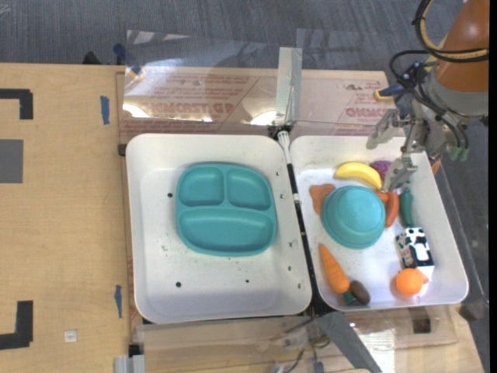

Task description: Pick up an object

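Banana [359,174] yellow, curved (beside teal bowl [354,216]).

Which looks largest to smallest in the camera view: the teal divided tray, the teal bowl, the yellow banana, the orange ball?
1. Teal divided plastic tray, by far.
2. Round teal bowl.
3. Yellow toy banana.
4. Small orange ball, though close to the banana in area; the ball lies nearer the camera, so that pair is unsure.
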